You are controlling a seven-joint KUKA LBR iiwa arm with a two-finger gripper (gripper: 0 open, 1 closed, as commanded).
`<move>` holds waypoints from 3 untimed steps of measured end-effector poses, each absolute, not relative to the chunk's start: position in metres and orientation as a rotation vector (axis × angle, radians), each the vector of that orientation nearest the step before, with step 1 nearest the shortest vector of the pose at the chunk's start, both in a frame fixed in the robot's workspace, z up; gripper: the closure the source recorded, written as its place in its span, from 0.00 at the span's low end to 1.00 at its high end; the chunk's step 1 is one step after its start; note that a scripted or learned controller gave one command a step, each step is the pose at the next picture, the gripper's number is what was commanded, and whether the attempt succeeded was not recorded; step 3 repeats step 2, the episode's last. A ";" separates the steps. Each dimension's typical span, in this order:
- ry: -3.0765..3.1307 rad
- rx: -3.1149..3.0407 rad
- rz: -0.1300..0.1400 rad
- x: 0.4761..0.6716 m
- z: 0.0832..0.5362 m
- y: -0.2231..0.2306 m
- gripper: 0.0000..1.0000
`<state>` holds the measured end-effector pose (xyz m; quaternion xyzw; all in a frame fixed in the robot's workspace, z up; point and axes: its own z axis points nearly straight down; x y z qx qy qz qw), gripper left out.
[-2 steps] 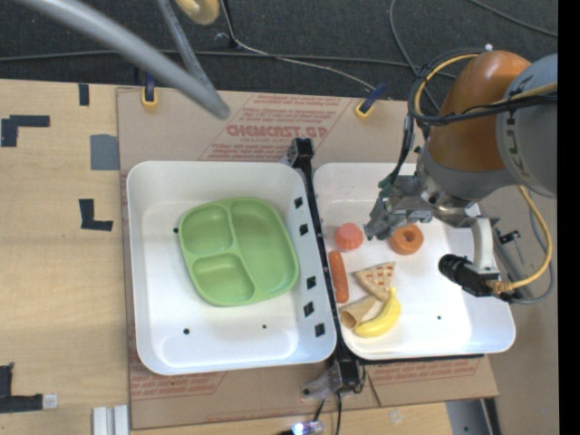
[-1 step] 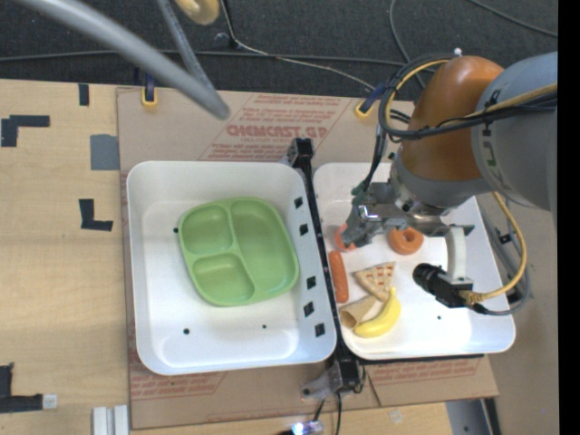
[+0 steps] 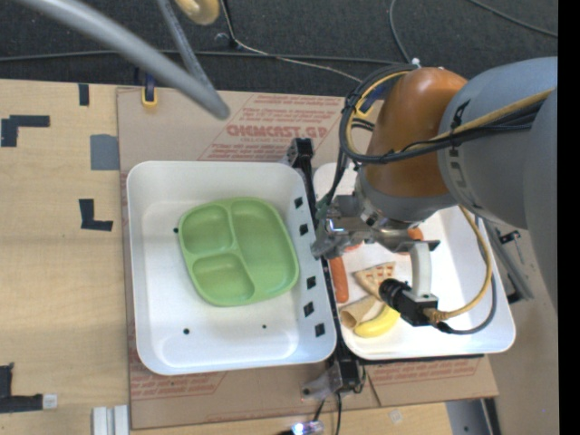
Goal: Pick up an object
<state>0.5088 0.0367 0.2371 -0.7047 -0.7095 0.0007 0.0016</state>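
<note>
The right bin holds several toy foods. A red-orange sausage lies along its left wall, with a pizza slice just to its right. Near the front sit a yellow banana and a tan piece. A small orange piece peeks out from under the arm. My gripper hangs low over the left side of this bin, right above the top end of the sausage. The wrist and its orange band hide much of the bin's back half.
A green divided plate lies in the left bin. The black divider strip between the bins runs close beside the gripper. A black fitting with a cable lies over the right bin's front.
</note>
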 end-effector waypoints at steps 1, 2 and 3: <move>-2.227 -2.211 0.003 0.490 0.236 0.094 1.00; -2.223 -2.217 0.003 0.491 0.236 0.091 0.00; -2.223 -2.217 0.003 0.491 0.236 0.091 0.00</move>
